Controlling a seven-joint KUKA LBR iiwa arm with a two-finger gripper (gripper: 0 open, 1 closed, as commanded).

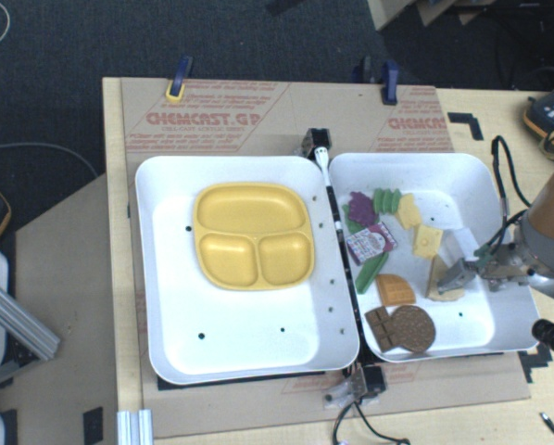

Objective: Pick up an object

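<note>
Bench-top left bin (166,276) holds a yellow tray (254,235); right bin (472,170) holds toy food (388,248), claw (458,276) spread.

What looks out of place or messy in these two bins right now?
Nothing looks spilled or damaged. The yellow three-compartment plastic tray lies flat in the left white bin, slightly turned against its edges. The toy food pieces lie loosely jumbled inside the right white bin.

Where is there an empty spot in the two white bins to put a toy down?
The left bin has bare floor below and left of the yellow tray. The right bin is crowded down its left half with toy food; its barest patches are the top strip and the bottom right corner, below the claw.
</note>
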